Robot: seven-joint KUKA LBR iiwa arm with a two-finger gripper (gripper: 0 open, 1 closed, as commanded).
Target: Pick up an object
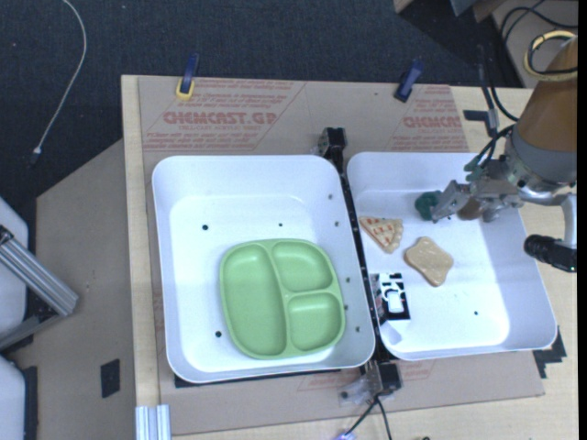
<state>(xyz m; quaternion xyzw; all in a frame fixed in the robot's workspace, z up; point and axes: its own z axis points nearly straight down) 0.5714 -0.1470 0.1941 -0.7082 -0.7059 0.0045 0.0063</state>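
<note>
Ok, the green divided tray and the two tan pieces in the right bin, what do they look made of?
Green tray: apparently molded plastic, matte, with smooth rounded compartment walls and even color. Pizza-slice piece and bread-like piece: probably toy food, plastic or rubber; the flat uniform color suggests it, but the view is too coarse to be sure.

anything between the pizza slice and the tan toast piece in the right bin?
No. In the camera view, only bare white bin floor separates the pizza slice from the toast piece; they lie apart.
</note>
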